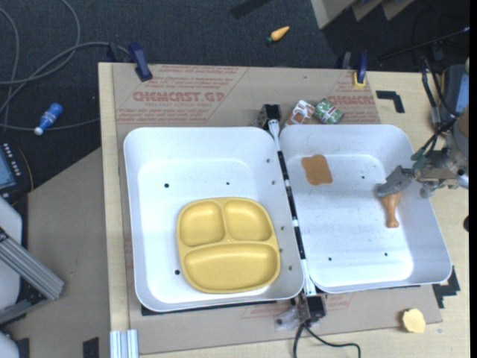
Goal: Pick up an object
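Left bin (145, 200) is carrying a yellow divided plate (227, 243), sitting low-centre, well clear of the action. Right bin (350, 274) is holding two candidates: a flat brown square piece (317, 169) near its upper left, and an orange stick-shaped object (391, 210) near the right wall. Gripper (399, 181) is hanging just above the stick's upper end, seemingly touching or nearly so; whether it is spread or closed I cannot tell from this angle, and nothing is visibly held.

My read: it's going for the stick. To do it well, centre over the shaft rather than the tip, align the closing axis across the stick's width, and descend fully before closing. The bin wall is close, so keep clearance on that side.
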